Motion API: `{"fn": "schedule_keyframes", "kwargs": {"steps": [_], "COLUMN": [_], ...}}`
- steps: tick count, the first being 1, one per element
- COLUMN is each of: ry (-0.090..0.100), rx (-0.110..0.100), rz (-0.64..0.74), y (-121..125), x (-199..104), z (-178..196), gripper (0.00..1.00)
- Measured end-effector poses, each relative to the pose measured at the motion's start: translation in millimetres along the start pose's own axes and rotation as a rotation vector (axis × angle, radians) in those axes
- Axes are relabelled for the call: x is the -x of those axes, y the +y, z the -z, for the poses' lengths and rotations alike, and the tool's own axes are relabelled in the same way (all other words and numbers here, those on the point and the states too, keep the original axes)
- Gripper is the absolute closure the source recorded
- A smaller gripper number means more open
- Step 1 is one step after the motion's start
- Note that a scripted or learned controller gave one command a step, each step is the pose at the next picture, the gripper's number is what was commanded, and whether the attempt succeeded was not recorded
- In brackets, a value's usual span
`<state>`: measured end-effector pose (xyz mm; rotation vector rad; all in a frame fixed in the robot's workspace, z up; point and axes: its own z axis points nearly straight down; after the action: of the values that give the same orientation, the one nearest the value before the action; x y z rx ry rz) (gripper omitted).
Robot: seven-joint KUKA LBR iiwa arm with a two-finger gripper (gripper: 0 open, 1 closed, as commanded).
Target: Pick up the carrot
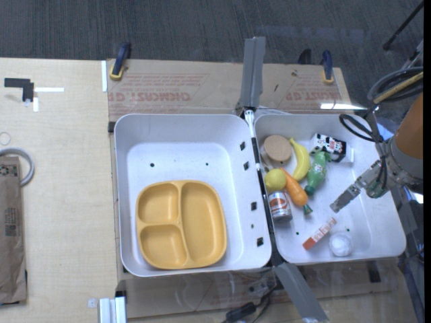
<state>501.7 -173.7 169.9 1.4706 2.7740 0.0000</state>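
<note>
Grey metal, the two-finger gripper (339, 204) hangs over the right side of the right-hand shallow white plastic bin (377, 244), reaching in from the right; whether it is released or clenched I cannot tell, and nothing sits between its tips. Just near of it lie a small orange-and-white packet (318, 233) and a round white lid-like object (341, 245). To its left, well apart, the small orange carrot with a green stub (296, 190) lies slantwise on the bin floor, touching a yellow lemon (275, 178) on its left and a curved yellow banana (300, 159) on its far side. A green plastic bottle (316, 170) lies just right of the carrot, a small labelled tin can (279, 206) just near it, and a round tan wooden disc (276, 149) and a black-and-white carton (330, 147) sit farther back. The left-hand white bin (135, 140) carries a yellow three-compartment plastic tray (180, 223). Both bins rest on a brown cardboard sheet (175, 89), clipped at its far edge by two blue-and-yellow clamps (120, 60). Left of that runs a pale wooden benchtop (54, 147) bearing a brown paper bag (12, 227). Beyond the bench, dark grey carpet (202, 12) covers the room's floor.
</note>
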Motion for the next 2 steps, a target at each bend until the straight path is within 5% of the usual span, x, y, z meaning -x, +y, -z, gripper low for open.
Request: {"fn": "schedule_keyframes", "kwargs": {"steps": [1,2], "ry": [0.002,-0.001], "rx": [0.0,0.001], "rz": [0.322,0.41], "y": [13.0,67.1], "x": [-54.9,-25.7], "z": [-78.4,-78.0], "gripper": [0.0,0.0]}}
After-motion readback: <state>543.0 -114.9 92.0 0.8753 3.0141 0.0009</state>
